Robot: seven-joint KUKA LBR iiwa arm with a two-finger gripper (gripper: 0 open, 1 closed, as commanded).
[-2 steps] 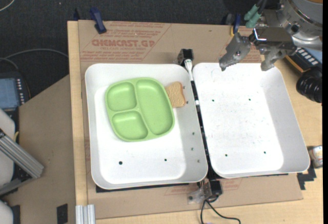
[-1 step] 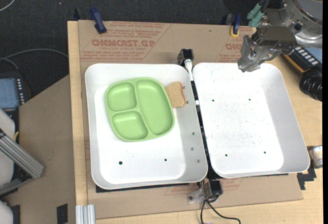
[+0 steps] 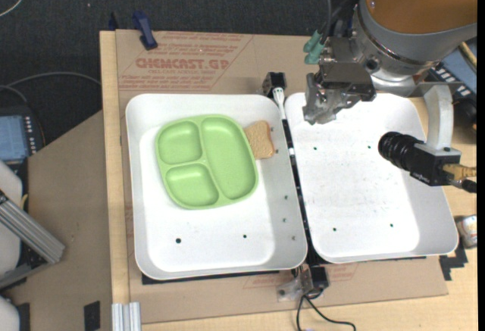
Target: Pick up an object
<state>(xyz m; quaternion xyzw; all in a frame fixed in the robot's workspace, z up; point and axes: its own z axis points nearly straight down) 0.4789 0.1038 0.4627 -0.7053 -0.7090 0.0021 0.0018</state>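
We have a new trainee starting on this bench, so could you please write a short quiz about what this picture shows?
1. True or false: the green plate lies in the right bin.
2. What touches the plate's upper right edge? A) a blue clip B) a tan cracker C) a black cable
3. Fill in: the gripper hangs over the upper ____ corner of the right bin.

Key
1. False. It lies in the left bin.
2. B, the tan cracker, which leans against the plate's rim.
3. Left, close to the wall between the two bins.
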